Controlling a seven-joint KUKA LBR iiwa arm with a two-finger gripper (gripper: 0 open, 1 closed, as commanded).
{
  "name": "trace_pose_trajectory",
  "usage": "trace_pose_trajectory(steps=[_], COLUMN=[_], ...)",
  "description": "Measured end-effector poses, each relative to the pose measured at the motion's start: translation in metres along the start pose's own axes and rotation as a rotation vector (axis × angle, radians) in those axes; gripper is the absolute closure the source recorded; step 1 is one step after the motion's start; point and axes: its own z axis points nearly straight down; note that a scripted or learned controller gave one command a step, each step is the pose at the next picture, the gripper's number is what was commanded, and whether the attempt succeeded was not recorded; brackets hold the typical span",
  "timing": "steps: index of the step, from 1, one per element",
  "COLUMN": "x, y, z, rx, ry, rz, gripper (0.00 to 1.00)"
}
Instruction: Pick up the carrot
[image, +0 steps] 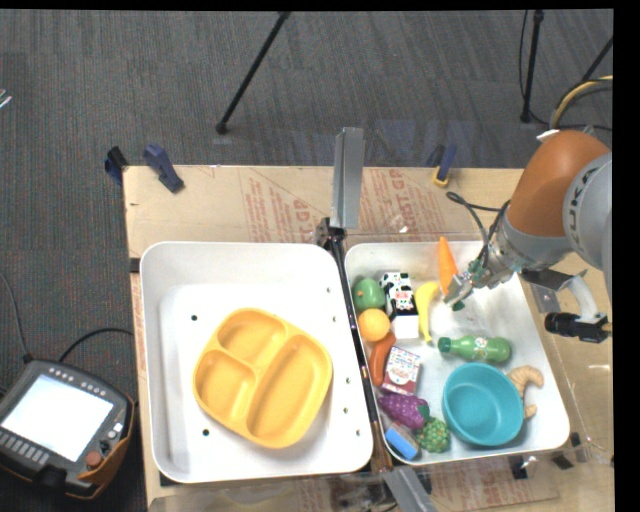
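The carrot (446, 262) is a slim orange cone standing nearly on end at the back of the right bin (553, 400), its top reaching the bin's far rim. My gripper (461, 293) hangs from the grey wrist and orange band, right beside the carrot's lower end and just to its right. It is so close that touching and apart look the same from here. A yellow banana (427, 308) lies directly left of the gripper.
The right bin is crowded: a green bottle (477, 348), a teal bowl (484, 403), a cow-print carton (398, 292), an orange (373, 324), grapes (402, 407) and a small red box (402, 369). A yellow divided plate (262, 375) sits in the left bin (165, 300).
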Motion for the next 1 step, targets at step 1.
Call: trace_pose_trajectory(steps=[1], x=[0.0314], y=[0.0147], z=[-0.1195], rx=[-0.013], ry=[-0.006], rz=[0.042], gripper=[1.00])
